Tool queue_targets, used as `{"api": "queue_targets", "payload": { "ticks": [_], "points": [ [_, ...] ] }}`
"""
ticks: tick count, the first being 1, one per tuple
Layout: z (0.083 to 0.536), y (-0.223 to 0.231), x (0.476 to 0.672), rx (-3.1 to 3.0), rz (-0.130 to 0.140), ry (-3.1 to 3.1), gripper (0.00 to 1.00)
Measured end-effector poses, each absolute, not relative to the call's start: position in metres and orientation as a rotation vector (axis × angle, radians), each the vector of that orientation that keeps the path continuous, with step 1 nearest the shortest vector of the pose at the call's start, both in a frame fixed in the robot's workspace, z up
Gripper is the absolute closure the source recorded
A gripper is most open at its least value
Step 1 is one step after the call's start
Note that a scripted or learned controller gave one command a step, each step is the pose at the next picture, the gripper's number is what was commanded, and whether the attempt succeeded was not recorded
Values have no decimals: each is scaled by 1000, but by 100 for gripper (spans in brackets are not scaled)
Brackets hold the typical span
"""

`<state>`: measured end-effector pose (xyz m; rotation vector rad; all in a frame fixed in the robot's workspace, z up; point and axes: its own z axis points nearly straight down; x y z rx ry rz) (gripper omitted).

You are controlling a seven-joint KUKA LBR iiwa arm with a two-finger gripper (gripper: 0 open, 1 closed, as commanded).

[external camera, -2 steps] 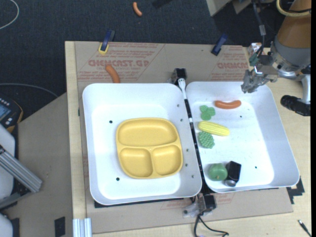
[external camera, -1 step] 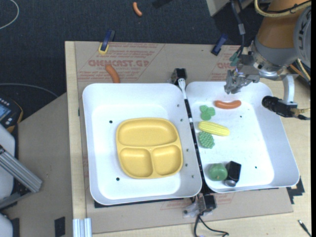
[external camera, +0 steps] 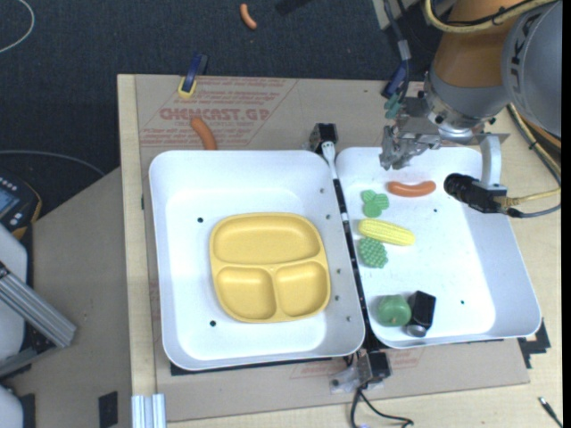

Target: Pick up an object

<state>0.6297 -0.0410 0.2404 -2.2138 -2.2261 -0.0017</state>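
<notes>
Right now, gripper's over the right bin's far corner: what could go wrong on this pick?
1. The gripper hangs near the right bin's back rim, so a straight descent could clip the wall.
2. The nearest item, the toy sausage, is thin and round and may roll out of a pinch.
3. The corn cob touches the green pieces, so a grasp there could drag neighbours.

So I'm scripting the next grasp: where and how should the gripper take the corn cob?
Probably across the middle of the corn cob, coming straight down from above. It lies flat and long, running left to right, so the fingers would close over its narrow width, front and back.
</notes>
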Motion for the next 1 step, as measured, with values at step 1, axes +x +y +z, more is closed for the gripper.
{"api": "queue_targets", "payload": {
  "ticks": [1],
  "points": [
    [223, 11, 628, -2214, 1, -2225, 100]
  ]
}}
